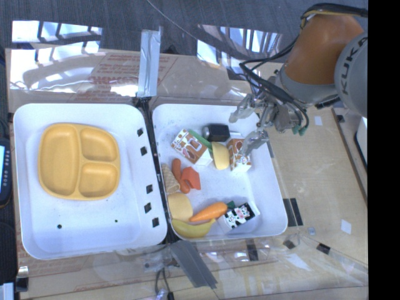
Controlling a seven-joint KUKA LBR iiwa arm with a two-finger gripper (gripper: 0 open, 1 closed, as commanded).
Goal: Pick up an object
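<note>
Jaws (250, 127) spread wide over the right bin's (275, 195) far right corner, holding nothing. Just below them sits a small carton (238, 154), touching a yellow piece (220, 156). Yellow tray (79, 160) lies in the left bin (31, 230).

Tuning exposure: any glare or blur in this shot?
Camera view: strong glare on the reflective strip behind the bins; left bin bright, nearly blown out; gripper slightly soft against the right bin; toys stay readable.
</note>
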